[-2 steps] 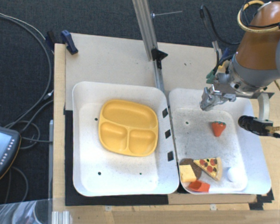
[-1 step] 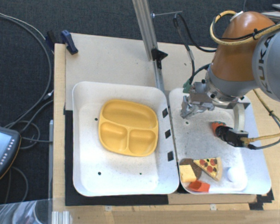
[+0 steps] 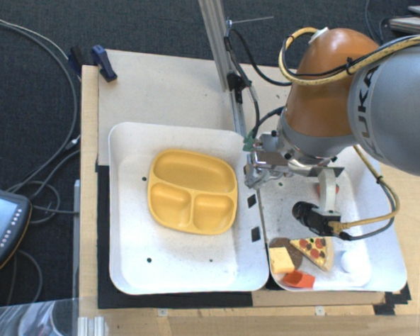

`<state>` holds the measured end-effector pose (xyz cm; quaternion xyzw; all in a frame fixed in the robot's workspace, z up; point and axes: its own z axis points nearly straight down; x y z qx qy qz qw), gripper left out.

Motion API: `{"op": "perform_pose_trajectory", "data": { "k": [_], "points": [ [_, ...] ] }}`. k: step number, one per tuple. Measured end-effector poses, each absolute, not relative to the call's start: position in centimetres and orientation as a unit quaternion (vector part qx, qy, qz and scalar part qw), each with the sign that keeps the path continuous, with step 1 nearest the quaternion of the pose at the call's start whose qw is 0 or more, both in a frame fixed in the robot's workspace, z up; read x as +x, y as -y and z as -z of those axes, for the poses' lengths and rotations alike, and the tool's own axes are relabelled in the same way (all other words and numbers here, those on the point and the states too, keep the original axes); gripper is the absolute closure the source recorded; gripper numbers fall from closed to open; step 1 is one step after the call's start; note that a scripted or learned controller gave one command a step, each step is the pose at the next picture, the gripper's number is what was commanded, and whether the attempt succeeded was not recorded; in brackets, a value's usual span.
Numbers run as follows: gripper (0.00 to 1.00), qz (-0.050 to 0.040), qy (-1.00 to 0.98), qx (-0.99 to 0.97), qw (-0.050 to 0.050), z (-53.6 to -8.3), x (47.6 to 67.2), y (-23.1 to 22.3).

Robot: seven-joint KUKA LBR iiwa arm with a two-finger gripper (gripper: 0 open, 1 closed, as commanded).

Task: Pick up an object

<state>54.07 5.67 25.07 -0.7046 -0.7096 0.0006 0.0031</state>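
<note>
1. Red-orange piece (image 3: 299, 279): small toy-food chunk at the near rim of the right bin (image 3: 282, 211). It lies on the camera side of the gripper (image 3: 253, 175), off toward the arm's side and well apart from it. Judged light, rigid and smooth, so perhaps a little slippery, but not fragile. Best pinched from above across its narrow width, though its neighbour leaves little room on one side.
2. Cheese block (image 3: 281, 260): pale yellow, touching the red-orange piece on the side nearer the gripper. Judged light and stiff, with flat sides that should suit a pinch.
3. Pizza slice (image 3: 317, 252): flat wedge just beside the cheese block, farther toward the arm's side. It sits thin and low, so it is judged awkward to grasp, and its thicker crust end looks the likelier hold.
4. Brown piece (image 3: 280, 242): partly hidden behind the cheese block, shape unclear.
5. White egg (image 3: 353, 263): rounded, beyond the pizza slice from the gripper. Judged smooth and apt to roll or slip out of a pinch.
6. Gripper: hangs low over the seam between the two bins, with nothing seen held. Whether it is released or clenched cannot be told.
7. Yellow divided plate (image 3: 192, 191): in the left bin (image 3: 132, 230), just beside the gripper on the side away from the arm. It is broad and stiff, and only its rim offers a hold.
</note>
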Motion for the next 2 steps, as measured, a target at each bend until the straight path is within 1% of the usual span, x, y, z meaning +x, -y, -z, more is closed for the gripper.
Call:
{"op": "perform_pose_trajectory", "data": {
  "k": [1,2],
  "points": [
    [1.0,-0.0015,0.709,-0.705,0.003,-23.09,52.7,-9.63],
    [0.0,-0.0005,0.707,-0.707,0.001,-23.2,52.8,-9.36]
  ]
}}
